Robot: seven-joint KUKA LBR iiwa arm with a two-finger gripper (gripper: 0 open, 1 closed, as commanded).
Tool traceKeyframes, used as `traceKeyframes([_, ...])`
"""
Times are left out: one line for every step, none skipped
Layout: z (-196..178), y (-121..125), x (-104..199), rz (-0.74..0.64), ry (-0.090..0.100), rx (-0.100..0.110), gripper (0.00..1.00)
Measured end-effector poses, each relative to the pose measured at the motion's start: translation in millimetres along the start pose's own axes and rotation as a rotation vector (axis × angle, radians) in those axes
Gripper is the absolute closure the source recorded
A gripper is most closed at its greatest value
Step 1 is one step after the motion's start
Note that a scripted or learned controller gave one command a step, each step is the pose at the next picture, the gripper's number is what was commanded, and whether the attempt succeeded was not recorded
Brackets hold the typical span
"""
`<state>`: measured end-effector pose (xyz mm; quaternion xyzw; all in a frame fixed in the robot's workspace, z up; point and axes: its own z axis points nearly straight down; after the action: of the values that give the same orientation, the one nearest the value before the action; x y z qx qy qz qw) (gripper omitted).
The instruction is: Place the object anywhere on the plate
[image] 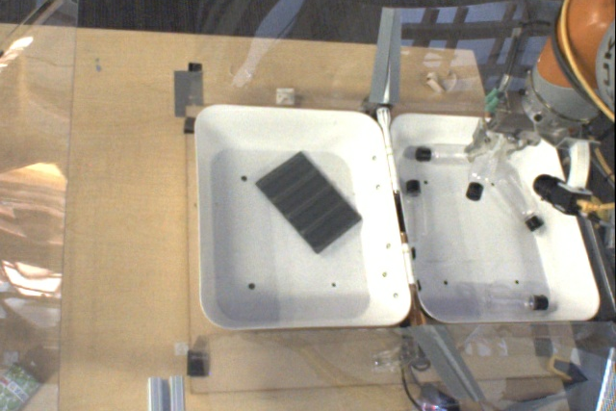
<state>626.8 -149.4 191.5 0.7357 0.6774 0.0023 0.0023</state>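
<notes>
front bracket: small black block (197,363) sitting on the wooden bench (125,236), just in front of the left bin's near corner
left bin (207,236): shallow white tray with rounded corners, lying touching the right bin (577,289) along a hinged-looking seam
plate (308,202): dark grey ribbed rectangle, lying flat and turned diagonally in the middle of the left bin, nothing resting on it
object: clear capped tubes (474,192) with black ends, lying scattered on the right bin's floor, well apart from the plate; the clear bodies are hard to trace against the white
gripper (496,135): hanging over the far part of the right bin, among the tubes; claw state cannot tell, glare and clear parts are blurring it
arm (587,24): grey with orange band, reaching in from the right over the bin's far corner
far side: pale little block (285,95) and black bracket (192,87) sitting beyond the left bin; grey post (385,53) standing behind the seam
left edge: clear sheet (38,159) reflecting light over the bench
</notes>
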Motion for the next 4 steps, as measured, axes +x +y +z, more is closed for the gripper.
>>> traceKeyframes([-30.9, 41.5, 2.2, 0.163, -0.001, 0.002, 1.0])
traceKeyframes([-70.5, 43.2, 5.2, 0.189, -0.001, 0.002, 1.0])
traceKeyframes([-95.1, 44.1, -6.5, 0.304, -0.002, 0.004, 1.0])
traceKeyframes([-115.3, 46.1, -33.8, 0.284, -0.003, 0.005, 1.0])
